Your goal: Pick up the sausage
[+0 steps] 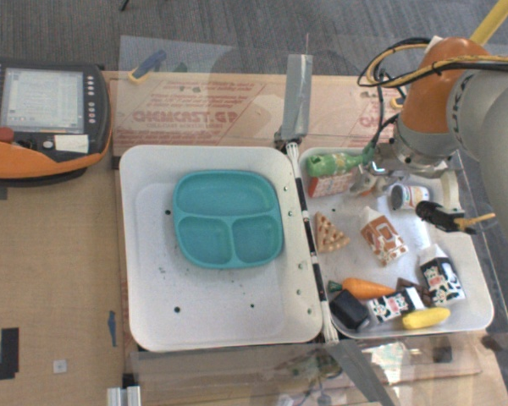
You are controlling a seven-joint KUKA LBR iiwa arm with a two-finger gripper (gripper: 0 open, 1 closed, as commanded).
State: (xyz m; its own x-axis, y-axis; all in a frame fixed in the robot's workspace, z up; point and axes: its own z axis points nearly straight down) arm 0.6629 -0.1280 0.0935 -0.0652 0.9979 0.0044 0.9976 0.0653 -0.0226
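Left shallow white bin carries one teal plastic three-compartment plate, roughly central and nearer the far edge. Right shallow white bin is cluttered. A green-and-red carton lies in the far corner next to the left bin. A tan waffle-patterned wedge sits along the edge shared with the left bin. An orange-and-white patterned carton is mid-bin. An orange carrot with green end lies towards the near edge, with a black block in the near corner by the shared edge. One black-and-white cow-print carton lies touching the black block, and a second cow-print carton is nearer the outer edge. A yellow oblong piece sits at the near edge, just beside the first cow-print carton. A small pale cylinder with dark end lies near the far edge. Grey arm with orange band reaches over the right bin's far edge. The gripper sits low, just beside the green-and-red carton. Whether the pincer is apart or together: cannot tell. Sausage: cannot tell which item it is, so no location given.
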